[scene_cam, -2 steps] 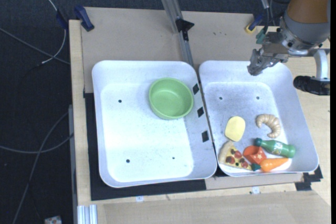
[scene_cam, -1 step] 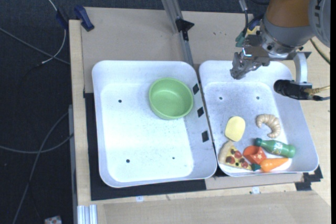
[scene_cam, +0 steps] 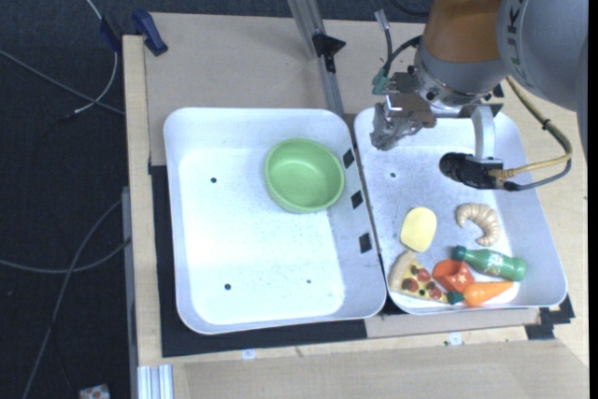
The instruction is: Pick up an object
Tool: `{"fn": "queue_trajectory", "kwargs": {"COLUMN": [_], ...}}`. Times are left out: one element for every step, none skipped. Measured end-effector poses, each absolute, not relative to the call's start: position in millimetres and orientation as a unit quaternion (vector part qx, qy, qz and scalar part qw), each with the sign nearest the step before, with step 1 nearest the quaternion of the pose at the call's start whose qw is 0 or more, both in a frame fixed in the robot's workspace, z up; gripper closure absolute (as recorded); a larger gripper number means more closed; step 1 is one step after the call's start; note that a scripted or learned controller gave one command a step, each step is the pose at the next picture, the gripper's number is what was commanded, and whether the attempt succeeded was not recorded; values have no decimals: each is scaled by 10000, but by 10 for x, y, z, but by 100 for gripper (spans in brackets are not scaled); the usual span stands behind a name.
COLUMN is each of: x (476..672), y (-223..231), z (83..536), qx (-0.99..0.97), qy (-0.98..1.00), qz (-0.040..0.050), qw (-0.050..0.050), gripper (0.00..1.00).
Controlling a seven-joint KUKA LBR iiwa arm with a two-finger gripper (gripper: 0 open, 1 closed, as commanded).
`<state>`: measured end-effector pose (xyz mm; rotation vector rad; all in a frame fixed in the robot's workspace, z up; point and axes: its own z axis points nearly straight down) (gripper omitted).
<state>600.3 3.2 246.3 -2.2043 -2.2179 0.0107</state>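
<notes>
Camera view puts our gripper [scene_cam: 390, 134] at the twelve o'clock end of the right bin [scene_cam: 547, 238], hanging over bare white floor close to the wall shared with the left bin [scene_cam: 187, 229]. We see nothing between its fingers, and we cannot tell from this slant how wide they stand.

The things to pick sit clustered toward six o'clock of the right bin: a yellow lemon [scene_cam: 419, 228], a croissant [scene_cam: 480, 220], a green bottle [scene_cam: 492, 263], a pizza slice [scene_cam: 417, 281], a red piece [scene_cam: 451, 275] and a carrot [scene_cam: 487, 292], several touching. A green bowl [scene_cam: 304, 174] rests alone in the left bin, at nine o'clock from our gripper.

We judge this the approach step, with no grasp made yet. Next we need to choose one target, travel toward six o'clock, and descend; the lemon looks the least crowded.
</notes>
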Motion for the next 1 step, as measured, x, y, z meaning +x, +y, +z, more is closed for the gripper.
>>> {"fn": "queue_trajectory", "kwargs": {"x": [6052], "y": [549], "z": [2462], "qx": [-7051], "qy": [-7091], "qz": [5], "qw": [31], "gripper": [100]}}
